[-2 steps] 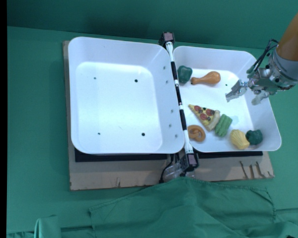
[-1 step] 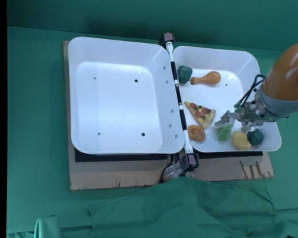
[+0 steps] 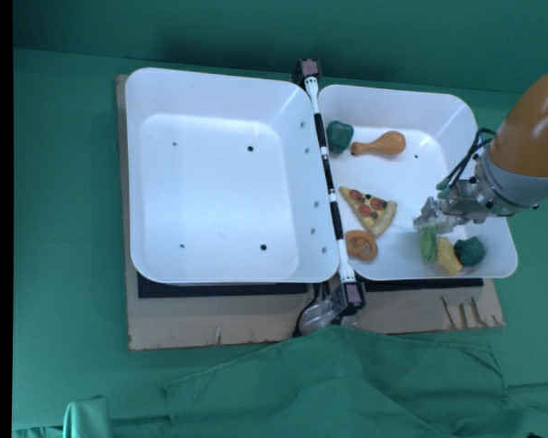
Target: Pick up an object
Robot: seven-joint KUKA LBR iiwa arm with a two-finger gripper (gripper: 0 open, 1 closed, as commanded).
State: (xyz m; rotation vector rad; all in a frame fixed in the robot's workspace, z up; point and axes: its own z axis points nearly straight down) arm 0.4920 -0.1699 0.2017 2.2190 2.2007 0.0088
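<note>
My pincer (image 3: 429, 219) hovers just above a green toy vegetable (image 3: 427, 245) in the right bin (image 3: 411, 99); whether it is apart, I cannot tell. Next: descend, grip.

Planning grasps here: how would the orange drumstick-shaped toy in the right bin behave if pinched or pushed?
The orange drumstick-shaped toy looks like stiff, light plastic. Its rounded bulb would probably roll or pivot when pushed, and its glossy surface may slip; the thin neck seems easiest to pinch.

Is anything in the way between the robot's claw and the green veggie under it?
Nothing visible is. The gripper sits right above the green vegetable, with no toy between them. The yellow corn lies just beside it, close enough to get bumped.
</note>
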